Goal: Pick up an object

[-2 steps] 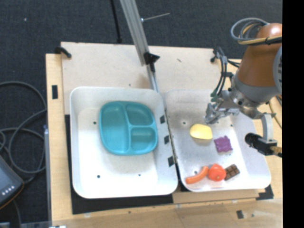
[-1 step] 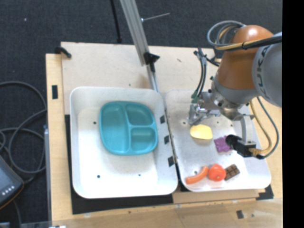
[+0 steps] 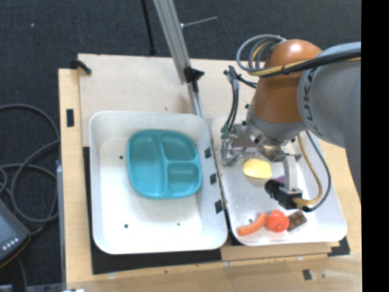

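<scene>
My gripper [image 3: 231, 149] hangs under the orange wrist band at the left side of the right bin [image 3: 331, 221], close to its left wall. A yellow lemon-like object [image 3: 257, 169] lies just to its right, beside the gripper rather than in it. A small purple object [image 3: 281, 180] peeks out past the yellow one. At the bin's front lie an orange carrot [image 3: 250, 224], a red tomato [image 3: 277, 221] and a brown block [image 3: 296, 219]. The arm hides the back of this bin.
The left bin [image 3: 109, 224] holds a teal divided plate [image 3: 165, 163]. A metal pole [image 3: 173, 32] slants up from between the bins at the back. Cables and a black fitting [image 3: 283, 193] hang from the wrist over the right bin.
</scene>
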